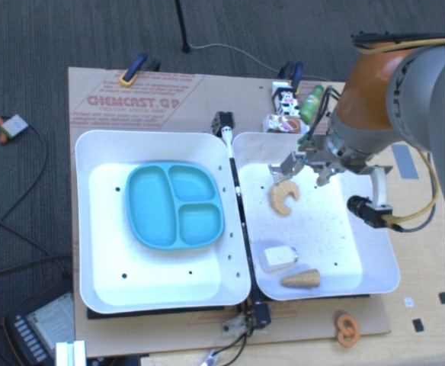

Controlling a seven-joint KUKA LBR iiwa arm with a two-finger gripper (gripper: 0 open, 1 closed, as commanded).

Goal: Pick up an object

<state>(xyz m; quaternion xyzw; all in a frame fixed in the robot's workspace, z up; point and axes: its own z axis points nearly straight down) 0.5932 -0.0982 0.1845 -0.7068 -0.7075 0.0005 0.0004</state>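
Observation:
My gripper point(306, 171) hangs over the back part of the right bin point(375, 277), fingers spread open with nothing between them. A tan croissant-shaped piece point(283, 198) lies just below and left of the left fingertip, apart from it. Nearer the front of the same bin lie a white block point(278, 256) and a tan cone point(301, 279). The left bin point(100, 166) holds a blue three-compartment plate point(174, 206).
The ridge where the two bins meet point(238, 204) runs between them. A small box and a green object point(310, 105) sit behind the right bin. An orange ring point(347, 329) lies on the cardboard in front. The arm's body point(390, 90) looms over the right bin's far corner.

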